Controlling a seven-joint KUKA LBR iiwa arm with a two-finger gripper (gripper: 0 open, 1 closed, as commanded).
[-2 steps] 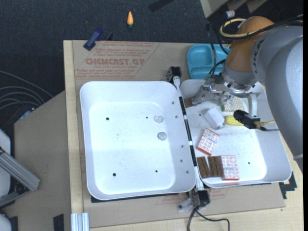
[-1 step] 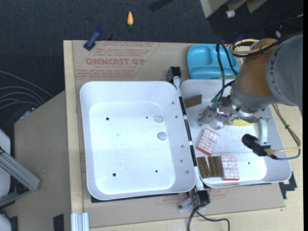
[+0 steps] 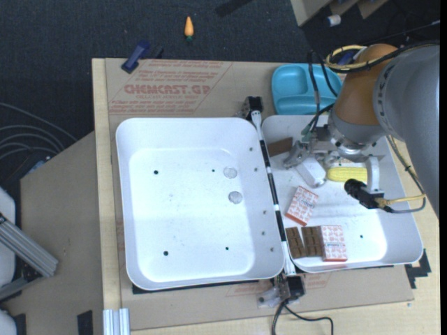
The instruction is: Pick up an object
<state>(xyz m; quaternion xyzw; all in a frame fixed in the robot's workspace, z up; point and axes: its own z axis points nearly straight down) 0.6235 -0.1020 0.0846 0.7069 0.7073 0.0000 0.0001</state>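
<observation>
Nearest the camera: front edge of the table (image 3: 181, 313), with a black cable and small connector at the gap between the two bins. Table top is a tan sheet with red print along the far edge.

Left bin (image 3: 140, 257) – white, shallow, with two small round discs (image 3: 232, 185) near its right side, one behind the other, apart from each other.

Right bin (image 3: 398, 246) – objects from front to back:
- flat packet (image 3: 316, 243) at the front, dark brown squares on its left part and red-and-white print on its right, lying close to the front wall
- small red-and-white patterned box (image 3: 302, 205) just behind it, tilted, near the divider between bins
- yellow object (image 3: 347, 174) further back and to the right, partly covered by the arm's wrist hardware
- white object (image 3: 312, 172) under the end effector, just left of the yellow one
- dark brown block (image 3: 280, 147) at the back left corner, near the divider

End effector (image 3: 302, 155) is down inside the right bin, over the white object and between the brown block and the yellow object. Fingers are too cluttered by the wrist and cabling to read – can't tell if they're released or clenched, and no object is visibly between them.

Arm (image 3: 401, 82) comes in from the right, orange band above the wrist, yellow cable looped near it.

Behind the right bin: light blue tray (image 3: 297, 89) on the table. Further back, on the dark floor: blue clip (image 3: 136, 56) at the table's far edge and a small orange object (image 3: 188, 26).
</observation>
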